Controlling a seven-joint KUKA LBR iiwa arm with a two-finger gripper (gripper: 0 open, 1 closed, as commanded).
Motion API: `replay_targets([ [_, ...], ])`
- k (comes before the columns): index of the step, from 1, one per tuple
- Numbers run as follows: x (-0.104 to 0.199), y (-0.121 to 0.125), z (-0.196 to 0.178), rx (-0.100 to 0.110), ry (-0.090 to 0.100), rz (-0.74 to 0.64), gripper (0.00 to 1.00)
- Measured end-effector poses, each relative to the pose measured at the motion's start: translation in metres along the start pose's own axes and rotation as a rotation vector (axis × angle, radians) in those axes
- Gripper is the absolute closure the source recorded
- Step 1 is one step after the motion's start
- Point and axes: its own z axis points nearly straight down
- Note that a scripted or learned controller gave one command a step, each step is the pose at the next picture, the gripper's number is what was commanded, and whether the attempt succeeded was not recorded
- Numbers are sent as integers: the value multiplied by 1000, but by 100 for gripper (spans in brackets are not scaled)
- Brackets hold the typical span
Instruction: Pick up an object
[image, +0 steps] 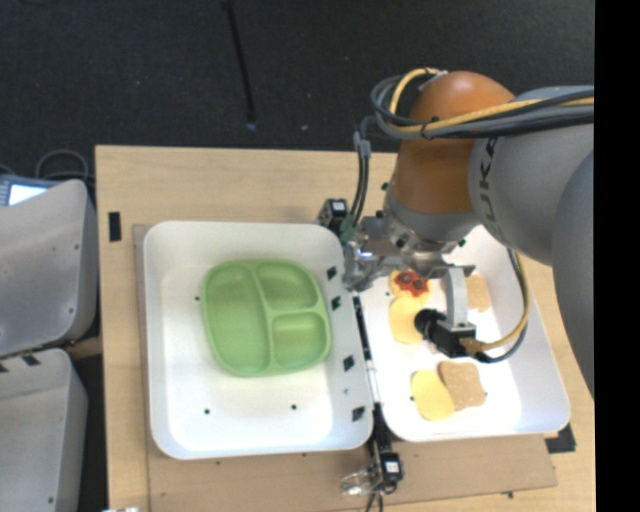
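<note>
Arm (530, 170): smooth grey casing, dark lettering partly visible on the link beside the orange band. Orange band (450, 130) rounded and glossy, directly above the tool. Cable bundle (480, 112), yellow and grey, loops over the band. Tool (420, 262): grey metal flange with small fittings; a black block with a pale bracket below it, black cable curving off to the side.

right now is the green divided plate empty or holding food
Empty: the green plate in the left bin shows bare compartments.
</note>
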Motion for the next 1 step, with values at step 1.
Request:
replay_targets([
  [1,48,-9,15,1,-1,1,100],
])
